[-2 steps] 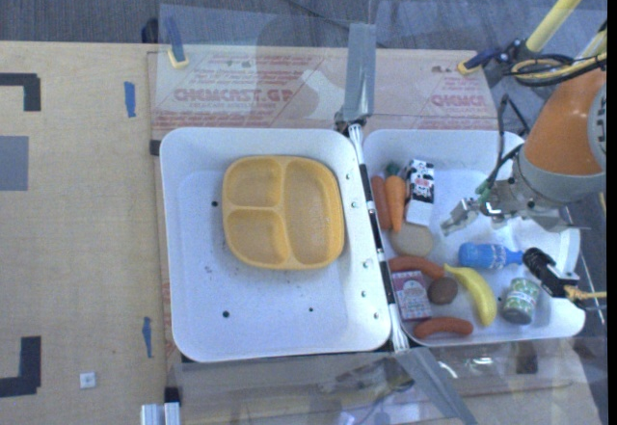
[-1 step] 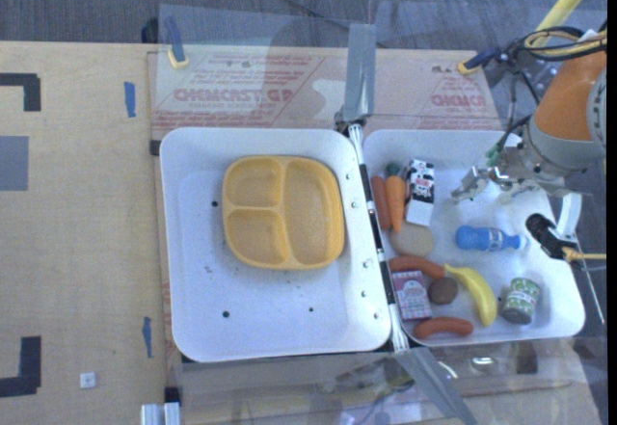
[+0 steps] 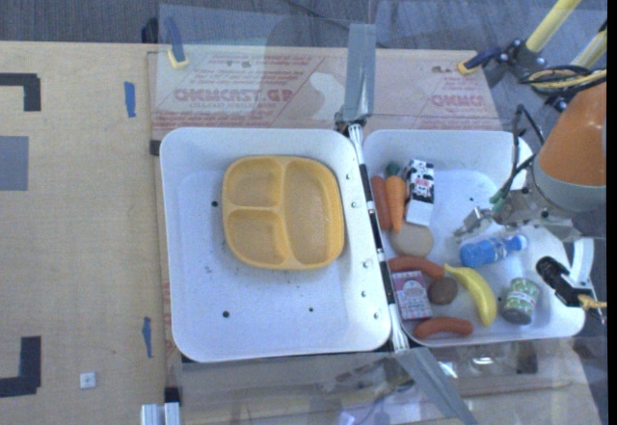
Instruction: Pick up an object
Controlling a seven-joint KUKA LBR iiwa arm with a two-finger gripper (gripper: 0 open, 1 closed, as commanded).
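Arm (image 3: 578, 148) cut off by right frame edge; only orange band and wrist visible. Gripper (image 3: 479, 219) fingertips too small to resolve. Labels on small carton (image 3: 420, 181) and can (image 3: 521, 300) illegible.

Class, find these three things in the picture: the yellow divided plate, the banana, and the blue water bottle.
yellow divided plate (image 3: 283, 212): camera view, on the ridge between its compartments.
banana (image 3: 479, 289): camera view, middle of its curved body.
blue water bottle (image 3: 490, 250): camera view, on its blue label.
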